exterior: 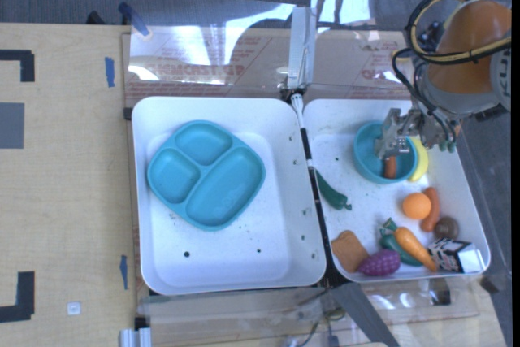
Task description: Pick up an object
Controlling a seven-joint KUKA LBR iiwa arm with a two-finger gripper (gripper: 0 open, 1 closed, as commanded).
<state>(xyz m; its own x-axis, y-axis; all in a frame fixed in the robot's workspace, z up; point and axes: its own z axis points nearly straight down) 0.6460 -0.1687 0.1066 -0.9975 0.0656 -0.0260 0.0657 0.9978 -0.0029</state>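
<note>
One tool (pixel 396 149) hangs over the blue bowl (pixel 372 155) in the right bin (pixel 475 215); whether it is open or closed cannot be told.

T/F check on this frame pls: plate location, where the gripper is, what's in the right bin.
1. The blue divided plate lies in the left bin. True.
2. The gripper is over the left bin. False: it is over the small blue bowl at the back of the right bin.
3. A green pepper lies in the right bin near the divider. True.
4. The purple grapes sit on the blue divided plate. False: they lie at the front of the right bin, beside the bread slice.
5. The orange is in the right bin. True.
</note>
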